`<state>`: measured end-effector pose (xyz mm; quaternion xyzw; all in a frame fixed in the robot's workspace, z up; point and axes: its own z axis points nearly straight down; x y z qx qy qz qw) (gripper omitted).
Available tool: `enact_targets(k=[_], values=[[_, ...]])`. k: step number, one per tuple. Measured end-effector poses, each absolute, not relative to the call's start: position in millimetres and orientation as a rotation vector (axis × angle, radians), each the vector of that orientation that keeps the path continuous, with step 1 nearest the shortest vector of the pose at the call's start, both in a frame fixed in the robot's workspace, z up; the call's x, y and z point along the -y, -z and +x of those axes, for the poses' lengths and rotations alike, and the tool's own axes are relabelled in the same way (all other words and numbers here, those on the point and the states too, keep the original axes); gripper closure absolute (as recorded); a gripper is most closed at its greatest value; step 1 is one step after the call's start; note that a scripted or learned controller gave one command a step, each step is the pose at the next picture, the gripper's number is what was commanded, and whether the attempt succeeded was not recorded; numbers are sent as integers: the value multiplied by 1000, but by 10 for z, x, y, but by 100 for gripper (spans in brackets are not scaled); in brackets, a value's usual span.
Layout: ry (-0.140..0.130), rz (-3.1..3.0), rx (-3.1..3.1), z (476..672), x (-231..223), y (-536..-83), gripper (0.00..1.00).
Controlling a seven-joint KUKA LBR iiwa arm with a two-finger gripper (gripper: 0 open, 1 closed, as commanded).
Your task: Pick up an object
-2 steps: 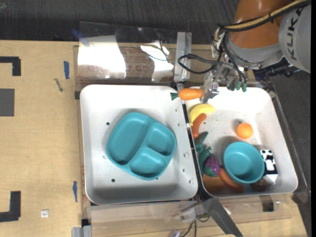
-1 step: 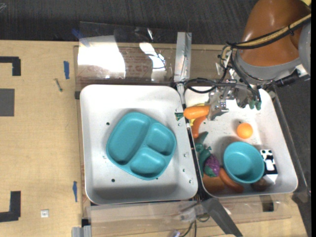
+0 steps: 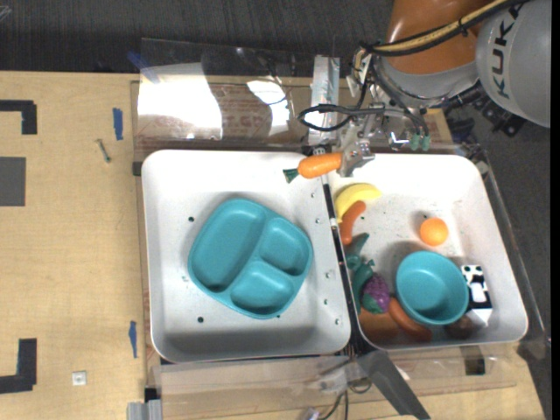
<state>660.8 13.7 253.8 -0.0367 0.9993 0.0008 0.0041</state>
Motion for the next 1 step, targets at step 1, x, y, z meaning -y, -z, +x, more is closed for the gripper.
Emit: enact_targets(k=[1], values=[[-2,-185,-3125,6682,-382,-2515,100]])
